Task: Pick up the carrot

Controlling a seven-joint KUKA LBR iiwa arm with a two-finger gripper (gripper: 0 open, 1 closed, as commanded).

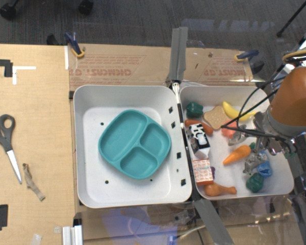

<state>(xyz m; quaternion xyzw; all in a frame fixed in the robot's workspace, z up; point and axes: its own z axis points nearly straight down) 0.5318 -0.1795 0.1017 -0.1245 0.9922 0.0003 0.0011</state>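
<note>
1. Camera view: the carrot lies tilted on the floor of the right bin, between a white carton and the jaws.
2. The jaws hang just right of the carrot's thick end; whether they are spread or pressed together, I cannot tell.
3. A teal divided plate sits in the left bin.

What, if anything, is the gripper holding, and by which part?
Nothing visibly: the gripper hangs just right of the carrot, which lies in the right bin.
</note>
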